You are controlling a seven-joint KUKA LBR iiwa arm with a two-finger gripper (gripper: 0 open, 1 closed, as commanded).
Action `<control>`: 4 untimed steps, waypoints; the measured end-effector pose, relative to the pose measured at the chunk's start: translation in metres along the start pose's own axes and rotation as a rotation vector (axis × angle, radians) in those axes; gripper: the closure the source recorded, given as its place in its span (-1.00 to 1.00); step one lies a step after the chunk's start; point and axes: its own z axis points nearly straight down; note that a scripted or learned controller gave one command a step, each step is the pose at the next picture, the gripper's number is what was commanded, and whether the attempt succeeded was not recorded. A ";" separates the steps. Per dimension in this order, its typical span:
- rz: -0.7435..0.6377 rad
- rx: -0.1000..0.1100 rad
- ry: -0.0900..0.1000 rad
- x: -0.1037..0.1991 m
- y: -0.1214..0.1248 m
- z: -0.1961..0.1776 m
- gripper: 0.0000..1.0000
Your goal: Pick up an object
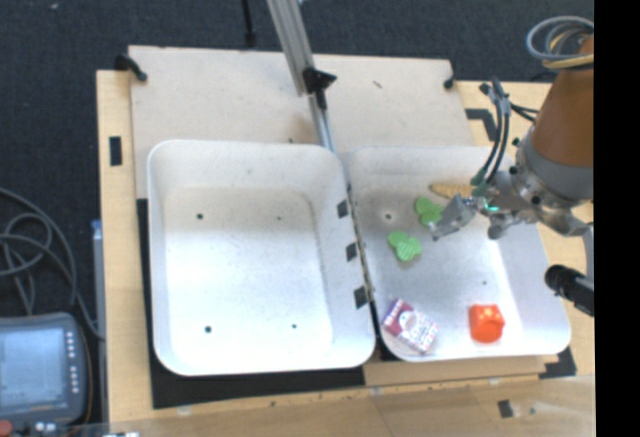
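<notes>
My gripper [473, 222] hangs over the right bin [520, 265], near its back right part, at the end of the grey arm with the orange band. Its fingers stand spread apart and open, with nothing between them. The left fingertip [448, 222] is just right of a small green piece [429, 211]. A second green piece [405, 247] lies a little further left and forward. A thin tan object [449, 190] lies behind the gripper, partly hidden by it. An orange-red block [486, 323] and a pink and white packet [411, 326] rest near the bin's front.
The left bin [170, 225] stands beside the right one, joined along a divider with black clips [352, 250]. A slanted metal pole [285, 10] rises behind the bins. Cables [497, 125] hang by the arm at the right.
</notes>
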 end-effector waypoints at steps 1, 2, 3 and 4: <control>-0.001 0.008 -0.001 -0.003 0.002 0.063 -1.00; 0.000 0.007 -0.001 -0.002 0.008 0.107 -1.00; 0.000 0.009 -0.001 -0.007 0.004 0.170 -1.00; 0.007 -0.001 0.001 -0.007 0.007 0.156 1.00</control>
